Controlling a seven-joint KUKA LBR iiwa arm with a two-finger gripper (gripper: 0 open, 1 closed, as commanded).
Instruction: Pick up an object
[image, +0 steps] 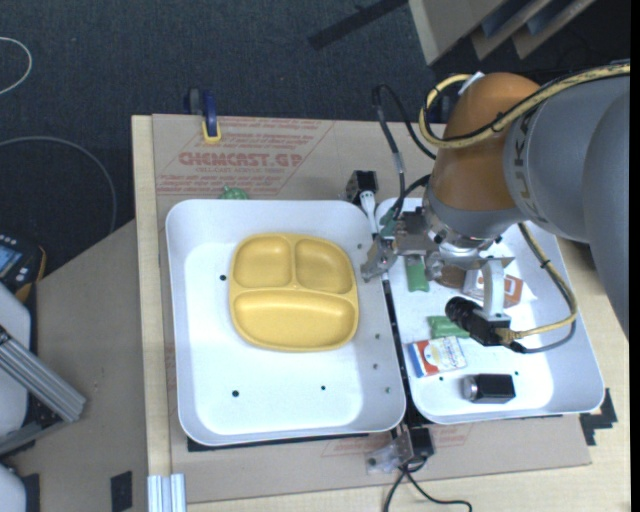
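Note:
My gripper (402, 258) hangs under the orange wrist band, low over the left side of the right bin (570, 385), close to the wall between the two bins. A small green piece (416, 277) lies right beside it. Nearer the front of that bin lie a green packet (443, 325), a white card with red and blue print (440, 355) and a black box (490, 388). A red and white item (507, 290) peeks out from under the arm. The wrist hides whatever is directly beneath the gripper.
A yellow divided plate (295, 292) sits in the back half of the left bin (280, 400). Cables loop around the wrist and over the right bin. A brown board lies under both bins, with a blue clamp (208, 108) at its far edge.

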